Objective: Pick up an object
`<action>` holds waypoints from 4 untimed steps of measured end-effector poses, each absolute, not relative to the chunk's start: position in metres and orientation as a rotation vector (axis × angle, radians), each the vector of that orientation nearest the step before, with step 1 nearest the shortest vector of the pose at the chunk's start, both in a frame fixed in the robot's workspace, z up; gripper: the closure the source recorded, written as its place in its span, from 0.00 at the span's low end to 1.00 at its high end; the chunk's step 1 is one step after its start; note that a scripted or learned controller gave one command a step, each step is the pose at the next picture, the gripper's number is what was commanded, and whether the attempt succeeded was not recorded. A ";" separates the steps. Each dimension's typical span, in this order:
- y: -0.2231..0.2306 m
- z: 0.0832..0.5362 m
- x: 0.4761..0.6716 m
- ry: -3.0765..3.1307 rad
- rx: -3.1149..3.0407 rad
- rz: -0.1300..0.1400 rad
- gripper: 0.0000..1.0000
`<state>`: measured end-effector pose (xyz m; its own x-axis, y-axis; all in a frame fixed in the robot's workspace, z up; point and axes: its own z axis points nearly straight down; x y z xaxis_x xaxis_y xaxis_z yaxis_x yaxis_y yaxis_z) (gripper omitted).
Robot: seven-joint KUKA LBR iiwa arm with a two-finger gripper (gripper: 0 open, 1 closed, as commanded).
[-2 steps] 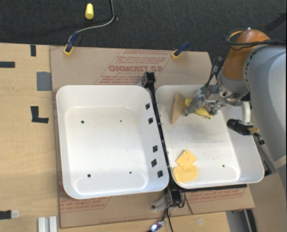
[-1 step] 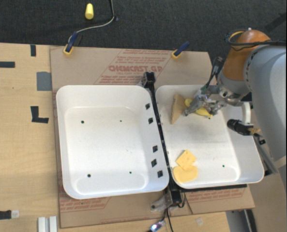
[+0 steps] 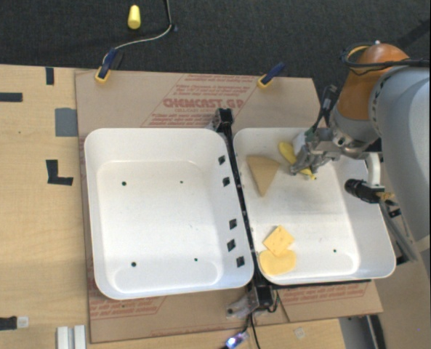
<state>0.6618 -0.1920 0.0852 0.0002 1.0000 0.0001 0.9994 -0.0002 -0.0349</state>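
Bench front: brown cardboard sheet (image 3: 200, 97) under two white bins.
Right bin (image 3: 368, 264): yellow cheese-like pieces (image 3: 278, 251) near front; tan wedge (image 3: 262, 171) farther back.
Gripper (image 3: 303, 167): low over a yellow object (image 3: 288, 151); finger spacing unclear.
Beyond: dark carpet (image 3: 273, 20).

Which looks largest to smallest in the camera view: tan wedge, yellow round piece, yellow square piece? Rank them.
1. tan wedge
2. yellow round piece, partly covered by the square piece
3. yellow square piece
The last two look close in size.
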 end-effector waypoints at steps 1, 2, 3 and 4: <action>-0.109 0.081 0.663 -2.222 -2.207 0.016 1.00; -0.047 0.188 0.671 -2.232 -2.214 -0.007 1.00; -0.100 0.085 0.618 -2.210 -2.221 0.018 1.00; -0.097 0.090 0.621 -2.218 -2.218 0.008 0.00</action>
<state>0.6214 -0.0966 0.0900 -0.0003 1.0000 -0.0002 1.0000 0.0003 -0.0070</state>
